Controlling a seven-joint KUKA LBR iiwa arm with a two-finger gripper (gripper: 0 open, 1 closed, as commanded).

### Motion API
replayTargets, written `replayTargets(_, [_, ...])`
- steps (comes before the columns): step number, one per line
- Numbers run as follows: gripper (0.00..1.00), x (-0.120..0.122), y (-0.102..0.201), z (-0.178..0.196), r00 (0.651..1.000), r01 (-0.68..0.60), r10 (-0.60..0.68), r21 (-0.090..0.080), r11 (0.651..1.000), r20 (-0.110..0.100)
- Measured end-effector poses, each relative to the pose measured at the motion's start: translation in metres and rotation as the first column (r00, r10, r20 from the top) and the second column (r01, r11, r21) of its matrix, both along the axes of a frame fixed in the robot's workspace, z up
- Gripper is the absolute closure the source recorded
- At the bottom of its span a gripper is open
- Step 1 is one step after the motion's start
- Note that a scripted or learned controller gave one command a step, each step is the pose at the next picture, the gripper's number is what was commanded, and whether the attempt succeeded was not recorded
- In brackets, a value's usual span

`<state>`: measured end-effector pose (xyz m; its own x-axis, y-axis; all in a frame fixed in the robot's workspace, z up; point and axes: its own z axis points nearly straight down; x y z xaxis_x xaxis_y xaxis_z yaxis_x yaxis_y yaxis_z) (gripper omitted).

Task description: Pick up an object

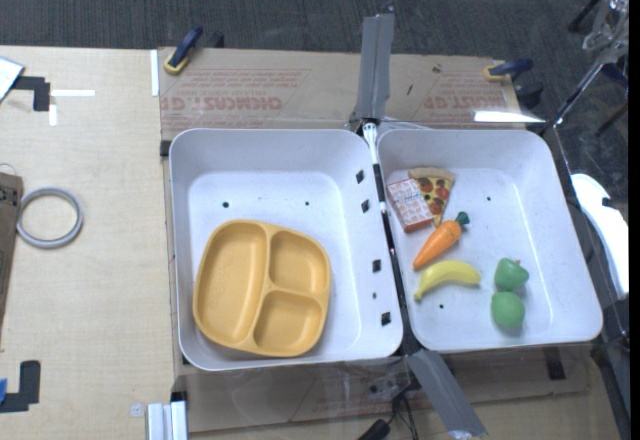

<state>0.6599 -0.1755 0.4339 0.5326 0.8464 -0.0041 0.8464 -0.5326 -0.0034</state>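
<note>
Bench viewed from above, as I see it from the remote station. Two white bins sit side by side at the middle of the bench, touching along their inner walls.

Left bin: it holds a yellow divided plate with three compartments, lying flat toward the bin's near-left corner.

Right bin: it holds six small toy foods, the candidates for the pick.
- A pizza slice lies near the far-left corner, with a red-and-white carton touching its left side, close to the bin's left wall.
- An orange carrot lies just in front of these two, at a slant, its green top pointing toward the far-right corner.
- A yellow banana lies just nearer than the carrot, in the near-left part of the bin.
- A green pepper-like piece and a round green fruit sit just beside each other in the near-right part, apart from the banana.

Surroundings: a cardboard sheet lies under the far edges of both bins, held by blue clamps at the bench's far edge. A strip of grey tape runs across the cardboard to the seam between the bins. A roll of tape lies flat near the bench's left edge, well apart from the bins.

I cannot tell the state of the gripper from this view, and every object rests on a bin floor.
</note>
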Motion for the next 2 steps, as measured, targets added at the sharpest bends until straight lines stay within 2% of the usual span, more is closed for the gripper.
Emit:
replayTargets(1, [1.00,-0.001,-0.017,0.005,0.999,0.048,-0.048,0.000,0.999,0.000])
replayTargets(2, [1.00,-0.097,-0.020,-0.128,0.995,0.098,-0.098,0.001,0.995,-0.002])
